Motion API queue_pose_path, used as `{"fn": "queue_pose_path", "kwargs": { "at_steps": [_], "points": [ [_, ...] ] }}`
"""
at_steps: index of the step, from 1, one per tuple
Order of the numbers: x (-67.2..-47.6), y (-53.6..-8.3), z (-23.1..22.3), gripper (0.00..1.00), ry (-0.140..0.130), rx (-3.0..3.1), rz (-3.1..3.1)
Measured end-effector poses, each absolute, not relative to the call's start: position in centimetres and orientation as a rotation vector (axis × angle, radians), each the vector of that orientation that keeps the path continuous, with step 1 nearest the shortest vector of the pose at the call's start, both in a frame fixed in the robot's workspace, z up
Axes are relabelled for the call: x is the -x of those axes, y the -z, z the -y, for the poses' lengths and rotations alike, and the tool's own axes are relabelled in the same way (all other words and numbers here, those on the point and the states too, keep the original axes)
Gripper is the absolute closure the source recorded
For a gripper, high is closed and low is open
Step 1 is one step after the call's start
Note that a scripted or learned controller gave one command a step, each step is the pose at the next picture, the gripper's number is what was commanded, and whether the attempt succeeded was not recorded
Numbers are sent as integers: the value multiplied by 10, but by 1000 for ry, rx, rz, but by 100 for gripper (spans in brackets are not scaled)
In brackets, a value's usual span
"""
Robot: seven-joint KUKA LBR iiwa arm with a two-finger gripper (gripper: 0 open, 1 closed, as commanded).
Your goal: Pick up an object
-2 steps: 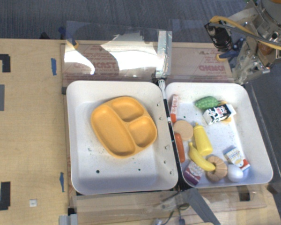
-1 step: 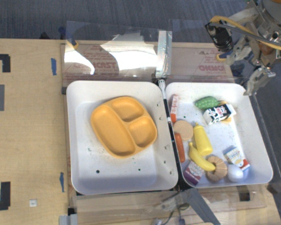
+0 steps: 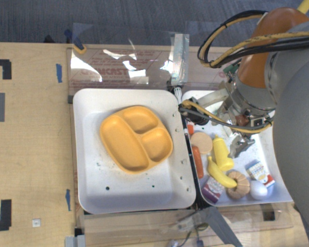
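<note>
Here the gripper (image 3: pixel 240 144) hung over the right bin (image 3: pixel 280 189), grip state unreadable, nothing seen held. Banana (image 3: pixel 220 170) lay just left of it, among crowded items; likely risk: a nudge or bad grasp.

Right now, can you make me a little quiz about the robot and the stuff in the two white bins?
1. True or false: the yellow divided plate lies in the left bin.
2. The gripper hangs over which bin? A) left B) right C) neither
3. Fill the gap: the banana lies in the right bin between the ______ disc and the small carton.

Key
1. True. It is the one thing lying there.
2. B. It hangs just right of the banana.
3. Tan. The tan disc sits left of the banana's upper end.
</note>
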State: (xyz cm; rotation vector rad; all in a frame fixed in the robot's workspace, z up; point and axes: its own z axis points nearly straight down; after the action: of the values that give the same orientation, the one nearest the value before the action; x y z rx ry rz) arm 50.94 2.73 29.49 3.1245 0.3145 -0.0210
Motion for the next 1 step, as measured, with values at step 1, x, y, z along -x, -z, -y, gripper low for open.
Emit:
{"fn": "queue_pose_path", "kwargs": {
  "at_steps": [1],
  "points": [
    [-477, -181, -42, 0, 20, -3124, -343]
  ]
}}
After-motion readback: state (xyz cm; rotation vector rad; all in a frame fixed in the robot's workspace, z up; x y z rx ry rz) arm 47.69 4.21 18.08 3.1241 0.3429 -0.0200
